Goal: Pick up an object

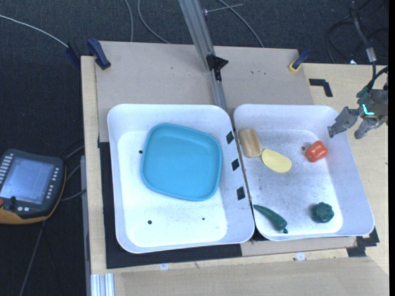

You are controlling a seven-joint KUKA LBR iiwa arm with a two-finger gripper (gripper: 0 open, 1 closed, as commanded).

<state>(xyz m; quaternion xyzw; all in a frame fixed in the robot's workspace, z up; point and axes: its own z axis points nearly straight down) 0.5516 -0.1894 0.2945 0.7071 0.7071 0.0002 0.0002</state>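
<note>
My claw (pixel 349 127) hangs at the right side of the scene, over the upper right rim of the right bin (pixel 345 184), its two grey fingers (pixel 339 125) spread apart with nothing between them. Nearest to it, down and to the left on the bin floor, sits a small red-orange object (pixel 316 151), perhaps a toy tomato or pepper, clear of my fingers. Farther left lies a yellow oval piece (pixel 276 161), and just beside that, against the bin's left wall, a tan block that looks like a slice of bread (pixel 249 142). Toward the near edge of the same bin I see a dark green lump (pixel 321 212) on the right and a long green pepper-like piece (pixel 271 217) in the lower left corner, well apart from each other. The left bin (pixel 126 184) touches the right one along their shared side and holds a turquoise square plate (pixel 182 161), lying flat and a little turned. Both bins rest on a pale wooden tabletop (pixel 154 73) with blue clamps (pixel 99 53) at its far corners and a metal rail (pixel 196 17) slanting in from the top. Off the tabletop at the left, a control pendant (pixel 28 184) with a screen lies on the dark carpet (pixel 37 73), among loose cables (pixel 123 5).
</note>
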